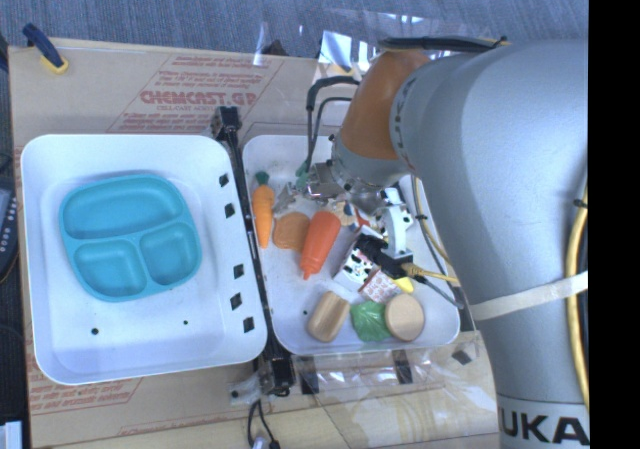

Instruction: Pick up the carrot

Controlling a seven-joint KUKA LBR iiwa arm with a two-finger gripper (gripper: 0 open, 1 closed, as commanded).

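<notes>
The carrot (263,214) is a slim orange toy with a small green top. It lies lengthwise in the right bin (262,152), hard against that bin's left wall, green end pointing to the far edge and tapered tip toward the near edge. Just beside it to the right sits a rounded tan-orange piece (291,230), and next to that a fatter orange cone-shaped piece (319,242), tilted with its narrow end toward the near edge.

The gripper (322,185) hangs over the far middle of the right bin, below the grey arm (500,167) with its orange band (375,117). It is close above the wide end of the cone-shaped piece and a little to the right of the carrot's green top, apart from the carrot. How it is set, and whether it touches anything, cannot be told; the metal parts there are too cluttered and partly hidden by the wrist.

Along the near edge of the right bin lie a tan cylinder (327,316), a green leafy piece (368,321) and a round tan piece (405,317), touching in a row. A small printed box (372,272) lies between them and the gripper.

The left bin (130,347) holds a blue divided plate (75,202) toward its far left corner.
</notes>
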